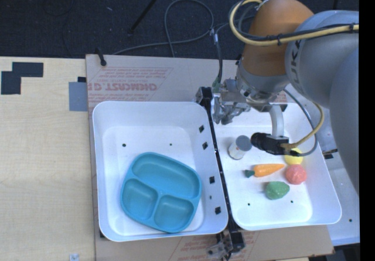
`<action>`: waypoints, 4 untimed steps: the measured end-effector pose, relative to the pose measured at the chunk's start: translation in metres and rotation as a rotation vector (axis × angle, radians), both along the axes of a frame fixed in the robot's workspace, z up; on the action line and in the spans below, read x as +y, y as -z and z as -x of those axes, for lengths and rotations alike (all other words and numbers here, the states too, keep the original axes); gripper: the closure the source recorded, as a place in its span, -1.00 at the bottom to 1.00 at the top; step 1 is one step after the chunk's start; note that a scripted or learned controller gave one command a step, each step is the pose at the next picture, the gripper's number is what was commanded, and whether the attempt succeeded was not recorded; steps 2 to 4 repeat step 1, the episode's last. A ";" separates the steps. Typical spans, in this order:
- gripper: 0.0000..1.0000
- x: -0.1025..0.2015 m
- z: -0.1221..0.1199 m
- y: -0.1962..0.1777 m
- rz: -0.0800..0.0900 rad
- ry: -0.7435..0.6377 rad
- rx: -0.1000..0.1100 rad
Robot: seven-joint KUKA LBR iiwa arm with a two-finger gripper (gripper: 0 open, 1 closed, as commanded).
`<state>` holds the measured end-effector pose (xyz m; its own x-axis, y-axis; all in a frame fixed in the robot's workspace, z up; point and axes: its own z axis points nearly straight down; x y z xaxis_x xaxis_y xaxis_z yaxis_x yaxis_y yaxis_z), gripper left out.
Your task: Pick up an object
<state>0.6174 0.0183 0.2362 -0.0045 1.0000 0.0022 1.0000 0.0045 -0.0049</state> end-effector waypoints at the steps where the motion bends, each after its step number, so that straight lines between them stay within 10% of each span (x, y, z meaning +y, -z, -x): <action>1: 1.00 0.049 0.010 -0.005 0.000 0.000 0.000; 4: 1.00 0.049 0.010 -0.005 0.000 0.000 0.000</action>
